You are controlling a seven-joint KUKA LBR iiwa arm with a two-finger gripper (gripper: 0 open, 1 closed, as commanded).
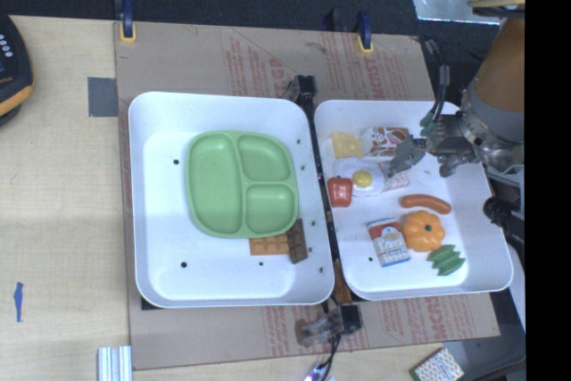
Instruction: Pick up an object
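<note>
Small toy foods, among them an orange pumpkin (423, 230) and a sausage (426, 203), lie in the right bin (486, 281); the gripper (412, 154) hovers over its upper part, fingers apart, holding nothing.

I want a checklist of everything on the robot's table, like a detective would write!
Surface: a brown board on a pale wooden bench, bearing two white bins side by side.
Job's things: the right bin holds a yellow piece, a fried egg, a red pepper, a sausage, an orange pumpkin, a small red-and-white box, a green pod and a printed packet.
Clutter: the left bin holds a green divided plate and a brown block.
Gripper: gripper low over the right bin, beside the packet; nothing seen held.
Cables: a dark cable runs along the arm.
Surroundings: blue clamps on the board's far edge.
</note>
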